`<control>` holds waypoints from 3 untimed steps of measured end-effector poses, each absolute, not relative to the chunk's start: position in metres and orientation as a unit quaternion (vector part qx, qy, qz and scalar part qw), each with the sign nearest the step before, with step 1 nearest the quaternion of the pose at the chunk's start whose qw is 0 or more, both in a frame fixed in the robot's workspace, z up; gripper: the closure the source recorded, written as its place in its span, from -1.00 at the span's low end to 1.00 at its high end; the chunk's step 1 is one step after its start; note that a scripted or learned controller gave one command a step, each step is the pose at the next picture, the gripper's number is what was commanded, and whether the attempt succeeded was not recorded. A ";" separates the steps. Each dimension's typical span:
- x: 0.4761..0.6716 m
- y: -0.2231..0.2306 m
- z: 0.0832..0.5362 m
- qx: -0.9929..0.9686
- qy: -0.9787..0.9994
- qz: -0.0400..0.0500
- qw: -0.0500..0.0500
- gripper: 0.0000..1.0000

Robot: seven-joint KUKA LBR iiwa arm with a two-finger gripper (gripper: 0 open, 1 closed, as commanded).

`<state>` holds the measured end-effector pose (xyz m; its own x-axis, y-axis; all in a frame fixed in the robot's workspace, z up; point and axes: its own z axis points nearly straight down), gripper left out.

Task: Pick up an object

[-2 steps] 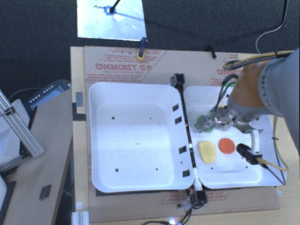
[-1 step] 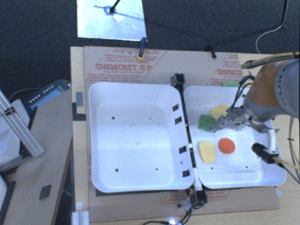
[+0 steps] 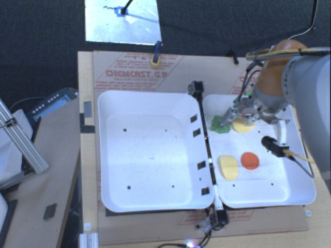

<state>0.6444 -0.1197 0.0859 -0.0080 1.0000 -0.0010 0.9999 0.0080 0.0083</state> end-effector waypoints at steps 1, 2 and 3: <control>0.643 -0.122 0.098 0.704 0.710 0.003 0.003 1.00; 0.672 -0.010 0.192 0.702 0.713 0.006 0.004 1.00; 0.648 -0.003 0.329 0.705 0.709 0.004 0.004 1.00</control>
